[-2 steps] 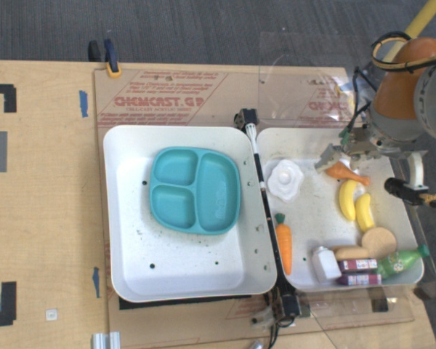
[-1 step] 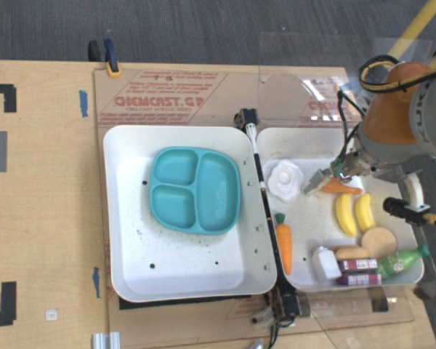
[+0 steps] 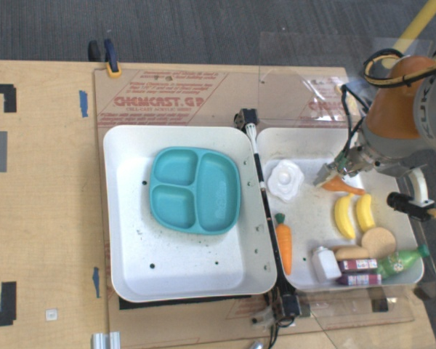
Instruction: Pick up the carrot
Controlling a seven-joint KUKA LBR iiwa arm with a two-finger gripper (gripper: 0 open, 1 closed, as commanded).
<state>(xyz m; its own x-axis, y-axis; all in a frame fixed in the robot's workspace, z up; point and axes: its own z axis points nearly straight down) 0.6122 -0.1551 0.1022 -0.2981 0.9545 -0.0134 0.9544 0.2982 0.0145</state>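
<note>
The carrot (image 3: pixel 284 244), orange with a green top, lies lengthwise in the right bin (image 3: pixel 316 147) against its left wall, tip toward the front. My gripper (image 3: pixel 339 169) hangs low over the same bin's back right part, well to the right of and behind the carrot. It sits just above a small orange wedge (image 3: pixel 343 186). The wrist covers its jaws. Nothing of the carrot is near it.
In the right bin are a white lidded cup (image 3: pixel 285 179), two bananas (image 3: pixel 352 214), a tan round biscuit (image 3: pixel 378 241), a purple box (image 3: pixel 359 266) and a green bottle (image 3: pixel 405 260). The left bin (image 3: pixel 123 217) holds a teal divided plate (image 3: pixel 196 190).
</note>
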